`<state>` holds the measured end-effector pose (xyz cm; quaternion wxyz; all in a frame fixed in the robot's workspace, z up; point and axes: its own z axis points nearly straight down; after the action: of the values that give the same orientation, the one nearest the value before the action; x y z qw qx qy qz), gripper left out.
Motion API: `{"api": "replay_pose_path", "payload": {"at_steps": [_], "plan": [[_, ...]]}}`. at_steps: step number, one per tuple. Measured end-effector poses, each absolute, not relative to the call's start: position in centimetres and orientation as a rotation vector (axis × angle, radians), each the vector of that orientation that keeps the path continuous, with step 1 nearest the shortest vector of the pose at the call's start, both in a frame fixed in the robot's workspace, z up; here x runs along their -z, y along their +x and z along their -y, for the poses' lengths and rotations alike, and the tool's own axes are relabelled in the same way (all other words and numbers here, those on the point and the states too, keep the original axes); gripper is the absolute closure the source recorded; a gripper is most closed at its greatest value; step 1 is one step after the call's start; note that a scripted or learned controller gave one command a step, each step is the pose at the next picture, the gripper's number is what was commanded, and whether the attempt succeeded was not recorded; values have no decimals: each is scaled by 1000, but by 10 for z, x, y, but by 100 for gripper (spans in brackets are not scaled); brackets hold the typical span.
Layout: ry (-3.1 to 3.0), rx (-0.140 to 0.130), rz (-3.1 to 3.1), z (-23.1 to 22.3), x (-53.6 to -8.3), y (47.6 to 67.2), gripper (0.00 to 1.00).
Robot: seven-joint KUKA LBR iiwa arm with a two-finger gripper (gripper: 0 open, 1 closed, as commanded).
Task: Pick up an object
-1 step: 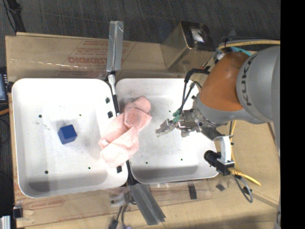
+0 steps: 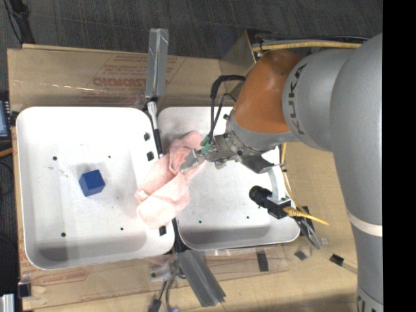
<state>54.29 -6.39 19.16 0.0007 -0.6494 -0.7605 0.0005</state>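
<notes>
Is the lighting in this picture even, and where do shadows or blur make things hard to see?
Camera view: light is soft, without strong glare; a grey shadow lies along the left bin's near wall; the blue cube is sharp; the hand at the pink cloth is small and slightly blurred.

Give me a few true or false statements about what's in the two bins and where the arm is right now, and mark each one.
1. A blue cube lies in the left bin. True.
2. The pink cloth lies wholly inside the right bin. False: it drapes across the divide between the two bins, partly in each.
3. The gripper is at the cloth's upper end, over the right bin. True.
4. The blue cube touches the pink cloth. False: bare white bin floor separates them.
5. The arm reaches over the left bin toward the cube. False: it is over the right bin, at the cloth.
</notes>
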Motion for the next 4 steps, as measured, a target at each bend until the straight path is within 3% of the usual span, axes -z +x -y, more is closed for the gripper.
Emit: {"api": "replay_pose_path", "payload": {"at_steps": [1, 2, 3, 4], "plan": [[-1903, -3, 2496, 104, -91, 551, 0], [-1948, -1, 2463, 28, -192, 582, 0], [-1934, -2, 2473, 70, -192, 604, 0], [-1802, -2, 2572, 99, -92, 623, 0]]}}
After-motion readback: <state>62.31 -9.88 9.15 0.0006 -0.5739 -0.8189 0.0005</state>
